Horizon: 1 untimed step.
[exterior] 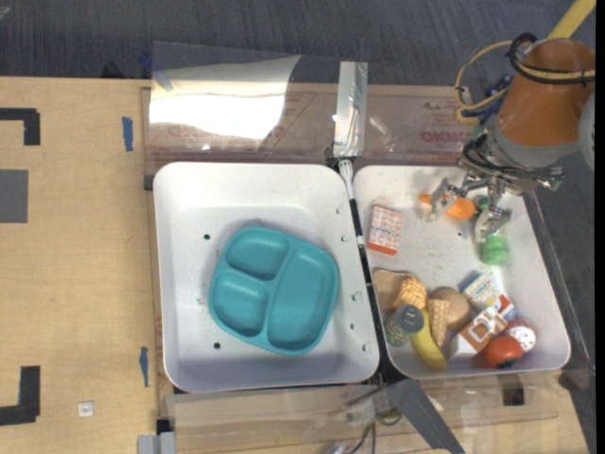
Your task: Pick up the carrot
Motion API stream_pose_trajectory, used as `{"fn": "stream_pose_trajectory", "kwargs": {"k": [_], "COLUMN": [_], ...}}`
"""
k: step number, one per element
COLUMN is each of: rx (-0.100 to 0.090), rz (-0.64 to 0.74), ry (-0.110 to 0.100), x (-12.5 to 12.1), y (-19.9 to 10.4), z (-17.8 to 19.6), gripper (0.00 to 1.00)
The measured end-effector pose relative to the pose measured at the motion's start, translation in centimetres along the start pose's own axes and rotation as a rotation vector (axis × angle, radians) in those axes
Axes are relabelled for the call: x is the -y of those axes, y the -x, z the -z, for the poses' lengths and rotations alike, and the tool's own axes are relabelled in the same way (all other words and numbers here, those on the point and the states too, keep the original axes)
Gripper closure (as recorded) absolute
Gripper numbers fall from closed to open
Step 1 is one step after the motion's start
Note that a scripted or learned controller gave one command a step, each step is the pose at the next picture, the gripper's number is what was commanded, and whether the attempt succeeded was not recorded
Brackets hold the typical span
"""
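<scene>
Just beside the carrot (460, 208), a green toy (493, 250).

Arm (553, 83) cropped at right edge.

A light wooden surface (76, 253) spans the frame, carrying two shallow white bins side by side. The left bin (180, 197) sits at centre; the right bin (553, 291) sits at centre right, their inner rims touching. Black tape marks (24, 126) lie along the surface's left edge, with small blue tape tabs (127, 132) near the left bin's corners. Behind the bins, at upper centre, a clear plastic sheet (222, 112) lies flat, crossed by a strip of silver tape (350, 112).
</scene>
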State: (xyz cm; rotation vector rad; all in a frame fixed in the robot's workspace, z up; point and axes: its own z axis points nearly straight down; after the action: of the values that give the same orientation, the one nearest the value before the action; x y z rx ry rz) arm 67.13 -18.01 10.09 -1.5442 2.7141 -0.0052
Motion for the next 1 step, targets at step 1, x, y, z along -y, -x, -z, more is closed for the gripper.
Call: {"fn": "stream_pose_trajectory", "kwargs": {"k": [1], "rx": [0.004], "rz": [-0.019], "ry": [0.007], "x": [0.18], "y": [-0.18], "z": [-1.15], "gripper": [0.00]}}
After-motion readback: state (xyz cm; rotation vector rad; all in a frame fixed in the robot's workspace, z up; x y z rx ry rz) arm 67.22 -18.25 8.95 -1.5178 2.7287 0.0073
